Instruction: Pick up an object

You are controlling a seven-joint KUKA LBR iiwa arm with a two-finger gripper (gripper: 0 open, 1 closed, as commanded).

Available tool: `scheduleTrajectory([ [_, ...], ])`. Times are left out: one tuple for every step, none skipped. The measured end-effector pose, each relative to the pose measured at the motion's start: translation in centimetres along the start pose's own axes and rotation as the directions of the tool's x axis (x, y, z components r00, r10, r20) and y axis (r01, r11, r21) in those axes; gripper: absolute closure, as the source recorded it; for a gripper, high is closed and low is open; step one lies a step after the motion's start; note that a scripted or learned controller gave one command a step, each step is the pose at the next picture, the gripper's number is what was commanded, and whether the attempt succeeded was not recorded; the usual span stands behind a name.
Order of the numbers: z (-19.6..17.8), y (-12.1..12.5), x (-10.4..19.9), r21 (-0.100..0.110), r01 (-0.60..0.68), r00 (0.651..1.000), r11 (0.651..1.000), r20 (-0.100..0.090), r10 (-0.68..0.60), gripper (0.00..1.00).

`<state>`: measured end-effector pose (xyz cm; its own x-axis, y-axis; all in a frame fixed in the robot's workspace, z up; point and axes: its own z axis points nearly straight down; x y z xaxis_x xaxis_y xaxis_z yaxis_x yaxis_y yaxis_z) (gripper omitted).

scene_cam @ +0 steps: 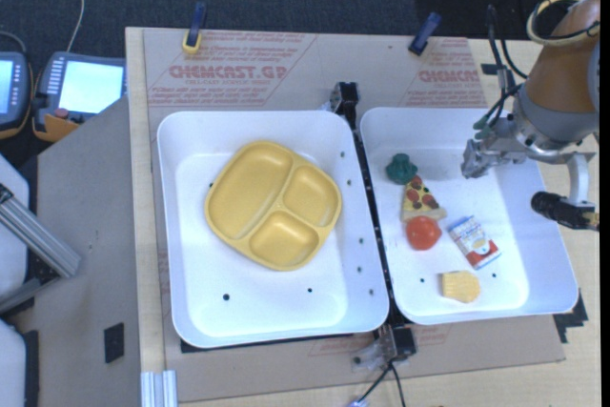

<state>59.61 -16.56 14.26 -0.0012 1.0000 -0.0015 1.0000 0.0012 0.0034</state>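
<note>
A: Where does the gripper [474, 162] sit?

B: Over the right bin [543, 295], near its far edge and toward the far right corner. The grey arm [562, 76] with its orange band comes in from the right side above it.

A: Are the fingers apart or together?

B: I cannot tell; the view of them is too small and dark. Nothing shows between them.

A: What lies in that bin?

B: Five small things. A green toy [401, 169] lies near the bin's far left corner. Just in front of it is a pizza slice [419, 198], and a red tomato [423, 233] touches the slice's near end. A small carton [474, 241] with red and blue print lies beside the tomato, toward the middle of the bin. A yellow piece [460, 286] rests close to the near edge.

A: How far is the gripper from them?

B: The green toy is the nearest, to its left, but apart from it. The rest lie nearer the front edge.

A: And the left bin [191, 300]?

B: It holds a yellow divided plate [274, 204], turned at an angle, filling the middle and reaching toward the far edge.
</note>
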Motion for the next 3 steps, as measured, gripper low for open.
scheduleTrajectory([
  [-6.1, -0.1, -0.7, -0.002, 0.0, 1.0, 1.0, 0.001, 0.0, 1.0],
  [-11.1, -0.4, 0.1, -0.001, 0.001, 1.0, 1.0, 0.0, -0.001, 1.0],
  [-11.6, 0.9, 5.0, 0.0, 0.004, 1.0, 1.0, -0.001, -0.004, 1.0],
])
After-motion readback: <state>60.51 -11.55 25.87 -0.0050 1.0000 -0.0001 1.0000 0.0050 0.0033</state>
